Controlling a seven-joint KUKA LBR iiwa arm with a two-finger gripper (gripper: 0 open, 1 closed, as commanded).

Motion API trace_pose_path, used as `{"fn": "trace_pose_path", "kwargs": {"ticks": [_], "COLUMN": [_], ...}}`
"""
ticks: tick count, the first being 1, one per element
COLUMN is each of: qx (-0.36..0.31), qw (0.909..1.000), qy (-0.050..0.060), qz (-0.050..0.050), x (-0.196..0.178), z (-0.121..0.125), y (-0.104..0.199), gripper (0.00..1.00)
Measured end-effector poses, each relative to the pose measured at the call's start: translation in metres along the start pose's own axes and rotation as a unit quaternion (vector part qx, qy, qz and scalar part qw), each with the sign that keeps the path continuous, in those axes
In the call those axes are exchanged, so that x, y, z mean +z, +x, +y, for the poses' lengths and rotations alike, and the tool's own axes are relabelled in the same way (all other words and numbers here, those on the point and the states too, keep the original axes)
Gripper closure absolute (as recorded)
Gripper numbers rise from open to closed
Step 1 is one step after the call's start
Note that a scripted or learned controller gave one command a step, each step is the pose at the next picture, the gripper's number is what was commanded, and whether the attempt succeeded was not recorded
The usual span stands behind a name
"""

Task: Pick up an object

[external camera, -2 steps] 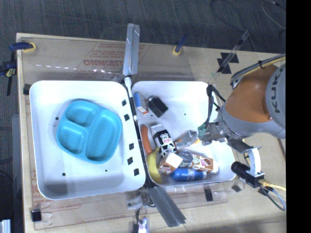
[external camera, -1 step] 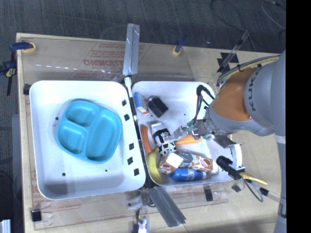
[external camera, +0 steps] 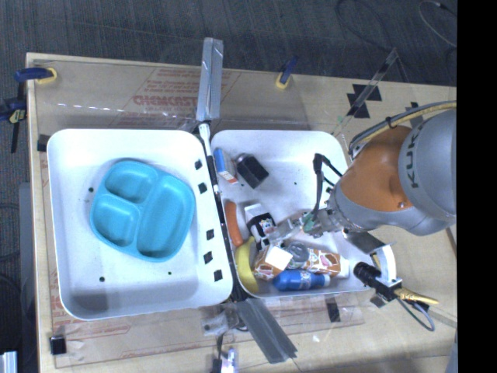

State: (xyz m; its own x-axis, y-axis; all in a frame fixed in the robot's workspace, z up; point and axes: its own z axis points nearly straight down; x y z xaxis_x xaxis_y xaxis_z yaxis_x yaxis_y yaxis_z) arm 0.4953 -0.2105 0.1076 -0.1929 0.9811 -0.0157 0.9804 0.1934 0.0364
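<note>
Gripper (external camera: 305,225) dips among clutter in the right bin (external camera: 299,144); its spread can't be judged.

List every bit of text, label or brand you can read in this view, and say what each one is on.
"KU": black letters on the grey arm, cut off at the frame edge.
Red printing on the bench sheet above the left bin: upside down and blurred, not readable.
Labels on the packets and the blue bottle in the right bin: too small to read.
</note>
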Motion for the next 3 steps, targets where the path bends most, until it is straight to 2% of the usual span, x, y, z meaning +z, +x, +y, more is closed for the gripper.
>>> {"fn": "trace_pose_path", "kwargs": {"ticks": [1, 2, 3], "qx": [-0.012, -0.014, 0.031], "qw": [0.9999, 0.9999, 0.9993], "qy": [0.007, 0.005, 0.019], "qz": [0.003, 0.004, 0.008], "x": [0.003, -0.010, -0.104], "z": [0.052, 0.055, 0.115], "y": [-0.012, -0.011, 0.043], "gripper": [0.00, 1.00, 1.00]}}
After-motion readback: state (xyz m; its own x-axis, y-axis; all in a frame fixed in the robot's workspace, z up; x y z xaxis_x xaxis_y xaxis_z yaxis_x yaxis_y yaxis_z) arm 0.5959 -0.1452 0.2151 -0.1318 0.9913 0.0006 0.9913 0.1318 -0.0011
